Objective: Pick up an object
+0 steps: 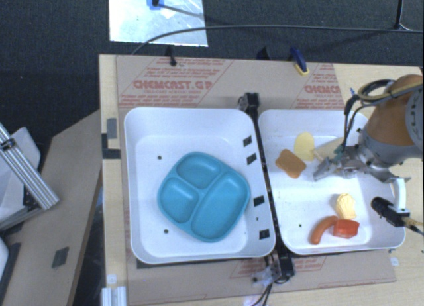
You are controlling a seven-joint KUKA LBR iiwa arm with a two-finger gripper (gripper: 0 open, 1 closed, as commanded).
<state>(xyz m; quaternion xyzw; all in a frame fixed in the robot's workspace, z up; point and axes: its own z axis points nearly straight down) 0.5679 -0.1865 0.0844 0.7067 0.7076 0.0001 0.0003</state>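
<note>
Gleaming metal claw (322, 168) beside flat, rounded tan piece (290, 163).

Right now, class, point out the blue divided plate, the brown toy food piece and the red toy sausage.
blue divided plate (203, 196), camera view, middle ridge
brown toy food piece (290, 163), camera view, centre
red toy sausage (320, 230), camera view, mid-body
</note>
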